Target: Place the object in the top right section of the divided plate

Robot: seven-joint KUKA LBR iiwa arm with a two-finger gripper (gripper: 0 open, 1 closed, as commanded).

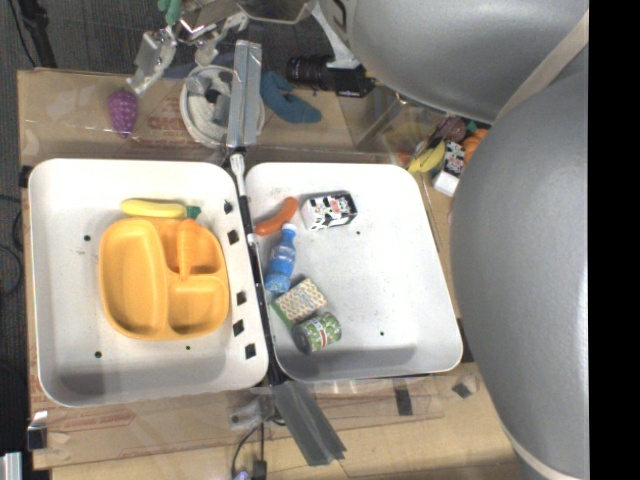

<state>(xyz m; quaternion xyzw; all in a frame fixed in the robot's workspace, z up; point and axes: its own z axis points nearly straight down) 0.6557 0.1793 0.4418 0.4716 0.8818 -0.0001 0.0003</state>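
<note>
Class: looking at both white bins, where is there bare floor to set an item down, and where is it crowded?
Right bin: bare floor right of the blue bottle and green can; its left edge is crowded. Left bin: bare strips left of and below the yellow divided plate; the banana crowds the top.

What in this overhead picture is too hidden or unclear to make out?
- Camera view: the arm covers the right side, hiding the bench there.
- An orange object in the yellow divided plate's top right section blends into it; its kind is unclear.
- The toys beyond the right bin are partly covered by the arm.
</note>
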